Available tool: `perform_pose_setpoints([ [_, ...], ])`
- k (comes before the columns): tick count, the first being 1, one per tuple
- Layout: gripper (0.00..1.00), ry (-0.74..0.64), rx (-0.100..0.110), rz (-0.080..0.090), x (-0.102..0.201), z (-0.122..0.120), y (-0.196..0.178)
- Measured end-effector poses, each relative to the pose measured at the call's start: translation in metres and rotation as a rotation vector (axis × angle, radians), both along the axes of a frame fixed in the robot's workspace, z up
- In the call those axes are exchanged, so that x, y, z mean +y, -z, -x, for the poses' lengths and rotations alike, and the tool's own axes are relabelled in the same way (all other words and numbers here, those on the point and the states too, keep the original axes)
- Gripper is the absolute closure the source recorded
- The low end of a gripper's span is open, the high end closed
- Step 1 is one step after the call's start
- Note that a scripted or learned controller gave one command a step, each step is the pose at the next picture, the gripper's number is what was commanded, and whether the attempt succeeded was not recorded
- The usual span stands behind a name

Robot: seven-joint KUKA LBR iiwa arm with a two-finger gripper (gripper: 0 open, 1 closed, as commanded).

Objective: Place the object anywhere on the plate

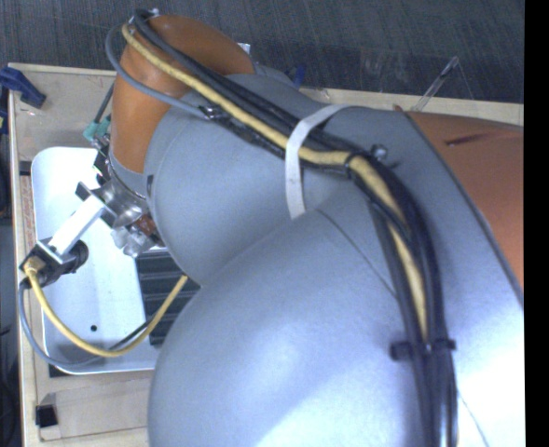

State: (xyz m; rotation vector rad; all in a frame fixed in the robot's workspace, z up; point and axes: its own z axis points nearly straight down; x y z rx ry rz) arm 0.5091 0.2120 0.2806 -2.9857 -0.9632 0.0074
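Observation:
My grey arm [349, 277] with its orange band [157, 73] reaches far over the bench and covers most of both bins. The wrist hangs over the left white bin [64, 305], and the gripper [130, 233] sits under the wrist, largely covered by the arm. A small teal piece [93, 134] peeks out beside the orange band at the bin's far edge. What lies under the arm is hidden.
A yellow cable [88, 343] loops from the wrist over the left bin's floor, and a white bracket [69, 231] with a black clamp sticks out to the left. The wooden bench frame [18, 156] borders the bin. Blue clamps [18, 84] sit at the far left corner.

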Motion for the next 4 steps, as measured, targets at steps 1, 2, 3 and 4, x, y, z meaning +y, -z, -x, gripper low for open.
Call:
perform_pose_setpoints([
  [1, 1.00, -0.124, 0.000, 0.001, -0.003, -0.043, -0.019],
  [2, 1.00, -0.371, 0.003, -0.001, -0.046, -0.032, 0.029],
  [3, 1.00, -0.575, -0.001, -0.002, -0.077, 0.034, 0.013],
  [4, 1.00, -0.377, 0.002, 0.001, -0.021, -0.027, 0.141],
])
